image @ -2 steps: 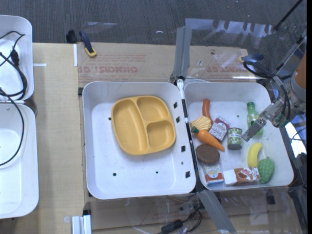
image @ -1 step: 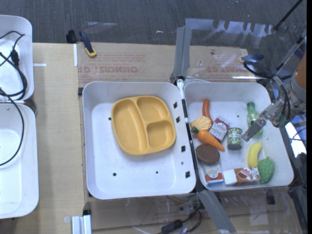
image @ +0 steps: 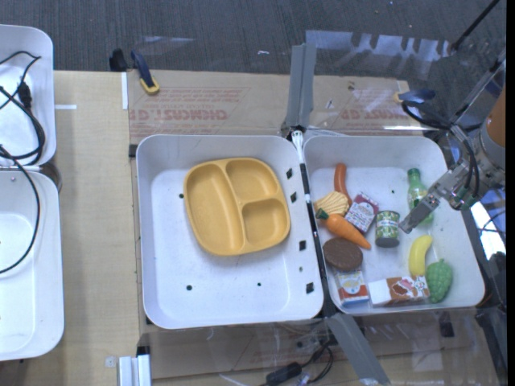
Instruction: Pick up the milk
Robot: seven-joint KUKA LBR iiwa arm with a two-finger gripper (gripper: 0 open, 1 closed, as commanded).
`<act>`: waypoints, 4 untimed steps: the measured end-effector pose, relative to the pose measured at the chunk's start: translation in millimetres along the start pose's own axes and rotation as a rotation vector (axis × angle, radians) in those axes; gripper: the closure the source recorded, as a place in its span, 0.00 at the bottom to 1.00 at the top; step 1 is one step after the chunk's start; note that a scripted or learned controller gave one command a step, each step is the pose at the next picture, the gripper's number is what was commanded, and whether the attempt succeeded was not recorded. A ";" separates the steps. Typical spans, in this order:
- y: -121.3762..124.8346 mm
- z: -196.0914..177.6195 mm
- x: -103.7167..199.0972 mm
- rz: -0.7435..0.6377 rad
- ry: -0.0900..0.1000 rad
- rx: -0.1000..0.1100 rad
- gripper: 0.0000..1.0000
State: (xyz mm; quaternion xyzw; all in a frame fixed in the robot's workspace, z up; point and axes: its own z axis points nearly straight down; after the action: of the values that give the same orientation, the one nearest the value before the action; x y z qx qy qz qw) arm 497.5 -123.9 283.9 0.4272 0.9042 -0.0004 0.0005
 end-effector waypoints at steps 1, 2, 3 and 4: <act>-13.4 138.0 15.3 -0.172 0.003 0.000 0.00; -46.5 192.0 -25.5 -0.300 0.000 -0.001 0.00; -46.4 192.0 -25.4 -0.301 0.000 -0.001 0.00; -31.1 96.9 -87.6 -0.321 -0.002 -0.002 0.00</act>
State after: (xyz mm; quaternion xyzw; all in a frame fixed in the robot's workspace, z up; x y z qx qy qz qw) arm 529.2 -211.4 187.1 0.2773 0.9608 0.0001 0.0019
